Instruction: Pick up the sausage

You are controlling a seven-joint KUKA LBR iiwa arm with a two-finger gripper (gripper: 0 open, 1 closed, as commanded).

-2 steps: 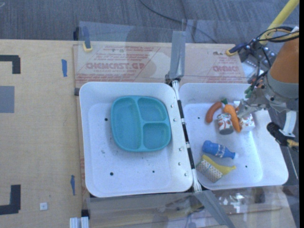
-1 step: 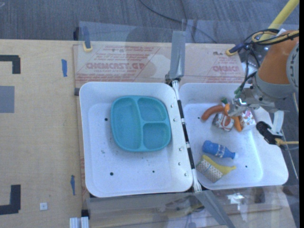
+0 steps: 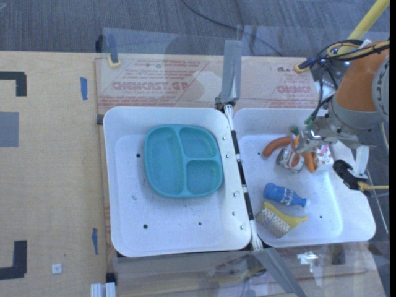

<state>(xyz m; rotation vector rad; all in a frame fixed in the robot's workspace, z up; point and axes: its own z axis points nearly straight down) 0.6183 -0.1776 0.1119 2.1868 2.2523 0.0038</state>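
One sausage [image 3: 276, 145] lies in your right bin [image 3: 352, 228], long axis running left-right and slightly tilted. It sits just left of the gripper [image 3: 307, 142]. Whether the gripper is spread or closed, you cannot tell.

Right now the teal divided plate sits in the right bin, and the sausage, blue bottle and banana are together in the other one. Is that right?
Not quite. The camera view shows the teal divided plate in the left bin, not the right. The rest holds: the sausage, blue bottle and banana lie together in the other bin, the right bin.
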